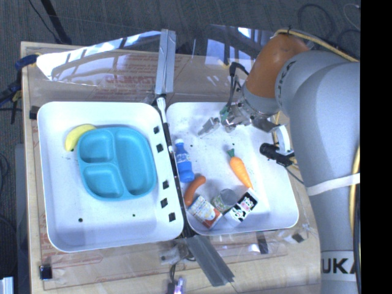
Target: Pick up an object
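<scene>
Since the arm (318, 121) reaches in from the right with its gripper (215, 123) low over the far part of the right bin (278, 216) and nothing visibly in it, this reads as the approach step; open or closed, can't tell. Left bin (52, 182) holds a blue tray (116, 162) and a banana (76, 136). Candidates sit nearer in the right bin: carrot (241, 169) and blue bottle (182, 160), so next move needs travel toward one, then descent.
</scene>
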Available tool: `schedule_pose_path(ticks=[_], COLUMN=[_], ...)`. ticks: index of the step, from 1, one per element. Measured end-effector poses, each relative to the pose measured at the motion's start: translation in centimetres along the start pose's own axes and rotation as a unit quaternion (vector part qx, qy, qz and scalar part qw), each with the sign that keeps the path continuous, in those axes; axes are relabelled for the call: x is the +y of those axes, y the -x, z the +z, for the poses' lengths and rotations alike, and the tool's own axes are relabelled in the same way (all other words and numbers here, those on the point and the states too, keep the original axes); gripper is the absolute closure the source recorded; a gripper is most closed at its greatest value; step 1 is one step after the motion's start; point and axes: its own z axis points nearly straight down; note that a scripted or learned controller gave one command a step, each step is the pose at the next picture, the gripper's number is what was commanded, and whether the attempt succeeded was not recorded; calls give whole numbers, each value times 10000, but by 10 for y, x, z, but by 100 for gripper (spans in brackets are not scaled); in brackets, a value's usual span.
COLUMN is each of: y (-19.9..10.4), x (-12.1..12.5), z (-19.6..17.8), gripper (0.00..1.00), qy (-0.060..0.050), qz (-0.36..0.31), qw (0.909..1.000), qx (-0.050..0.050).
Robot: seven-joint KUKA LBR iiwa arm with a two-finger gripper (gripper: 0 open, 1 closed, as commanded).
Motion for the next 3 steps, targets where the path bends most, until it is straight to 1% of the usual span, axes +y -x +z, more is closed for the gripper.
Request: schedule_pose_path(ticks=[1, 2, 3], y=[-18, -34, -34], x=[-83, -149, -148], z=[1, 1, -8], gripper=[0, 0, 100], qy=[-12, -4, -1], qz=[159, -607, -633], qw=[9999, 9982, 9980], qx=[3, 5, 1])
